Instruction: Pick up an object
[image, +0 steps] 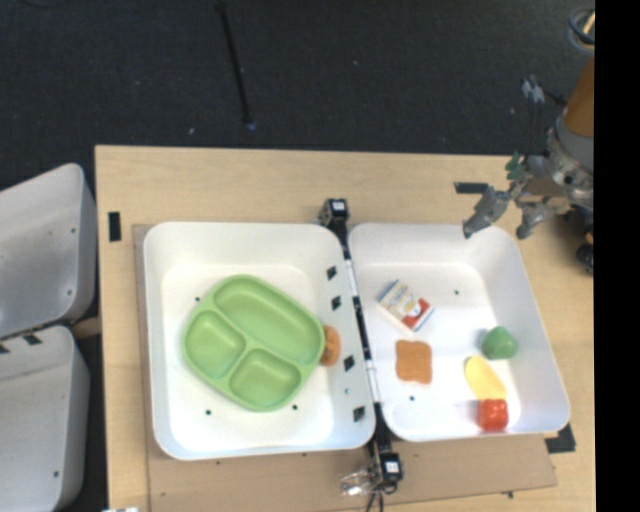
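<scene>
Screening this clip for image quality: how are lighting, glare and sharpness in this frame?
Camera view: lighting is even and soft, with faint shadows inside the two shallow white plastic bins; the white walls look bright but not blown out; the whole frame is slightly soft, so print on the small red-and-white carton is unreadable; the arm's hand at the bench's far right edge is blurry.

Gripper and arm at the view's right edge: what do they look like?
The gripper is a grey metal assembly with two slim, dark-grey fingers. Above it, the arm shows an orange-brown band and a grey wrist section. No markings are legible.
</scene>
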